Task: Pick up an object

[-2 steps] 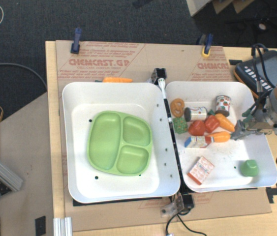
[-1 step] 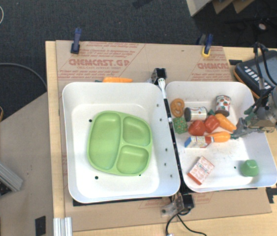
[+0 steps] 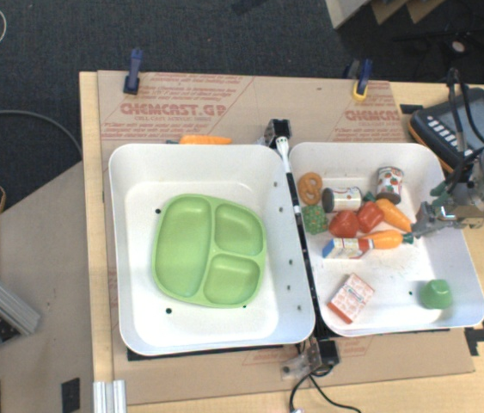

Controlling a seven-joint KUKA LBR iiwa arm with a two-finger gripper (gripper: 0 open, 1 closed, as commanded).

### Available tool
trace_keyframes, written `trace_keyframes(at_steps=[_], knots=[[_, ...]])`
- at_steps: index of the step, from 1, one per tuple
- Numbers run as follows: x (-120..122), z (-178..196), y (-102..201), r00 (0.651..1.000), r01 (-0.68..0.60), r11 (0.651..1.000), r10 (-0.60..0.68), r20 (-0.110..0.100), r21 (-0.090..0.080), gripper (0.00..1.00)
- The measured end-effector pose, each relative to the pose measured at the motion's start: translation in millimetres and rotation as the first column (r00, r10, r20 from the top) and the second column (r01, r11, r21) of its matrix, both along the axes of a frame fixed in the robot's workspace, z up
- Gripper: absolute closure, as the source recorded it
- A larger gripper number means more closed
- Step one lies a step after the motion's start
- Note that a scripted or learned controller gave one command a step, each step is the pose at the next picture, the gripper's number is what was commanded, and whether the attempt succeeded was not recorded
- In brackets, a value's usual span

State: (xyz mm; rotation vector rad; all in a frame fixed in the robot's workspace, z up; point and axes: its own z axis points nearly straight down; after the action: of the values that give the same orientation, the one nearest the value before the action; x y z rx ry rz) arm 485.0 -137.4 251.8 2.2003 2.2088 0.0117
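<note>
My claw [image 3: 435, 216] sits at the right bin's [image 3: 465, 265] far right edge; I cannot tell its state. Just left of it lies a carrot [image 3: 394, 216] among a toy pile, a green cup [image 3: 436, 293] below, a green tray [image 3: 211, 250] far left

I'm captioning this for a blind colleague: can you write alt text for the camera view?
A robot arm's pincer reaches from the right into the right bin, beside a cluster of toy food. The left bin holds a green divided plate.
</note>
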Motion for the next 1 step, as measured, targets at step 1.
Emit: trace_keyframes(at_steps=[1], knots=[[0.7,10.2,-0.1,1.000,-0.001,1.000,0.001,0.002,-0.002,1.00]])
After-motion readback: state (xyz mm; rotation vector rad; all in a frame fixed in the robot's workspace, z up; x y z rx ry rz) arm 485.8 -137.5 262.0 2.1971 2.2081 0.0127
